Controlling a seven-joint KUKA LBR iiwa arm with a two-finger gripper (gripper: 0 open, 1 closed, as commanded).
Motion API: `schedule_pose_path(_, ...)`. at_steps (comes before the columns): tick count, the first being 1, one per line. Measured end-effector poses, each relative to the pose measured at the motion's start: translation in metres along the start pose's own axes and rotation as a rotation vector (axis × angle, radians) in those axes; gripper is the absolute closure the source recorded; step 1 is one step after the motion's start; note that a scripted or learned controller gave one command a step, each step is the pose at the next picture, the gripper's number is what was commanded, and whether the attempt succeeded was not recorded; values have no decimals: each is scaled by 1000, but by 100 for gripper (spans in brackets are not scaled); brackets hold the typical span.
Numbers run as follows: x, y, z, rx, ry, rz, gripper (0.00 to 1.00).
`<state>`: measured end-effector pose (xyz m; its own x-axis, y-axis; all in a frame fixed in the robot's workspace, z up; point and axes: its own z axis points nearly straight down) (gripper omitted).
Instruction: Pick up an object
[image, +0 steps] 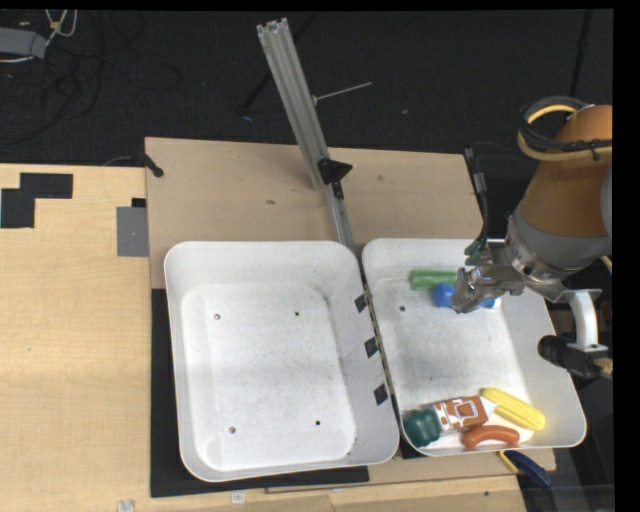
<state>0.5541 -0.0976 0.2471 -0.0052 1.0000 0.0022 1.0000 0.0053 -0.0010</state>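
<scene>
In the right bin (470, 360), my gripper (470, 292) hangs low over the far end. A small blue object (444, 296) lies just to its left, touching or nearly touching it. Above that lies a green cylinder (430, 279), partly hidden by the gripper at its right end. At the bin's near edge sit a yellow corn-like piece (514, 408), an orange-red sausage shape (490, 437), a white and orange box (461, 411) and a dark green item (423, 428).
The left bin (200, 300) adjoins the right one along a clipped divider (370, 345). A slanted metal post (305, 110) rises behind the bins. The grey and orange arm (565, 200) comes in from the right.
</scene>
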Motion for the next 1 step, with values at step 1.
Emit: schedule_pose_path(1, 52, 6, -4, 1, 0, 1, 100)
